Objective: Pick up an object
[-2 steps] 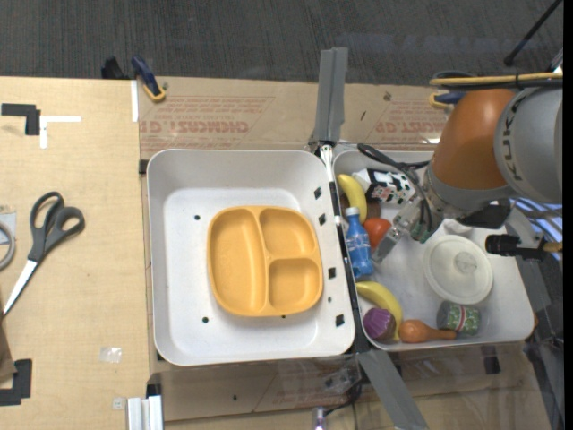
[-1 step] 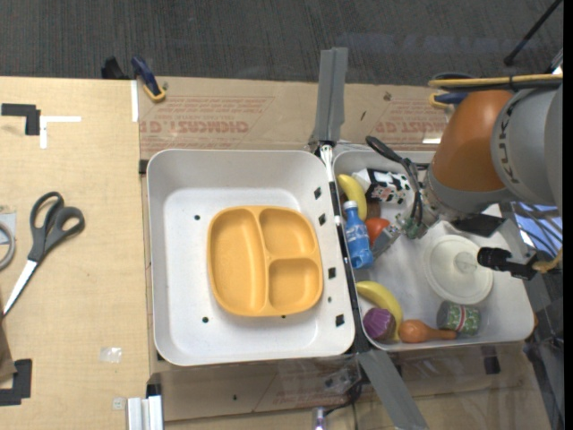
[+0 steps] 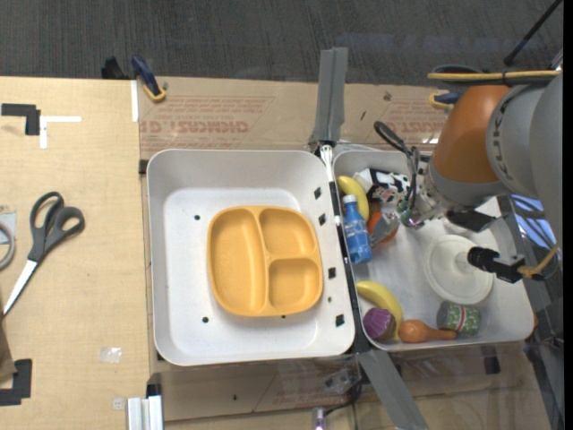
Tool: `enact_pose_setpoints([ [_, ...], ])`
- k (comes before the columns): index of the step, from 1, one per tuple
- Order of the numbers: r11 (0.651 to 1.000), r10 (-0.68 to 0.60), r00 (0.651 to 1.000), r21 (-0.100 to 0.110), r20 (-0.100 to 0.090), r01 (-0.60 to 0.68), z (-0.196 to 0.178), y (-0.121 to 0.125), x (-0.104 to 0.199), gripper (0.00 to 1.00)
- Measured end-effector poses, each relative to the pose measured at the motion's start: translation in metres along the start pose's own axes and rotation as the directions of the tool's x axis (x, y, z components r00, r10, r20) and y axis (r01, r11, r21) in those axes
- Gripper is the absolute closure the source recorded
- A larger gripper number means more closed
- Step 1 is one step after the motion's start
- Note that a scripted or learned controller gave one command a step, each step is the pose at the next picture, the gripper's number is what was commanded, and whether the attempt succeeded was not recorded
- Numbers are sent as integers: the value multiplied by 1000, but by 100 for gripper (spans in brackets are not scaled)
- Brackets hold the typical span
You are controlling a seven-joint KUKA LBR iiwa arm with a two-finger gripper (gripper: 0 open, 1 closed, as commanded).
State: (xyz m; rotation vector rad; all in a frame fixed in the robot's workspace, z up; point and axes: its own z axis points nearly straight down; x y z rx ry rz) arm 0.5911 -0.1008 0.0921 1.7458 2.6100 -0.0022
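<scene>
A KUKA arm (image 3: 501, 141) reaches into the right bin (image 3: 510, 325) during a pick attempt; judging by how things lie, no object has been lifted yet, and the whole grasp and raise are left to do.

Taking the right bin as landmark and reading from its near edge to its far one: along the near wall lie a purple piece of toy fruit (image 3: 378, 323), an orange carrot-like toy (image 3: 425, 331) beside it, and a small green patterned cup (image 3: 459, 317) on its side toward the near right corner. Just past these, a yellow banana (image 3: 379, 296) rests by the bin's left wall and a white lidded bowl (image 3: 458, 267) sits near the bin's middle. Farther in, a blue bottle (image 3: 355, 228) lies along the left wall, with a second yellow banana (image 3: 354, 189) beyond it. At the far end, the tool (image 3: 410, 206) hangs low over a dark jumble of small items (image 3: 387, 206), the likeliest target; whether it is open or has hold of anything cannot be told, since the wrist and cabling hide it.

To the left of that bin, touching it side to side, the left bin (image 3: 179, 240) holds one yellow divided plate (image 3: 266, 260). Well left again, scissors (image 3: 45, 231) lie on the table (image 3: 72, 330).
</scene>
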Motion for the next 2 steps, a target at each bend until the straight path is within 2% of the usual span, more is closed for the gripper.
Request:
enact_pose_setpoints([
  [1,1000,-2,1000,-1,3,2,-10,0,-1,100],
  [2,998,67,998,1,0,-67,-123,47,30,100],
])
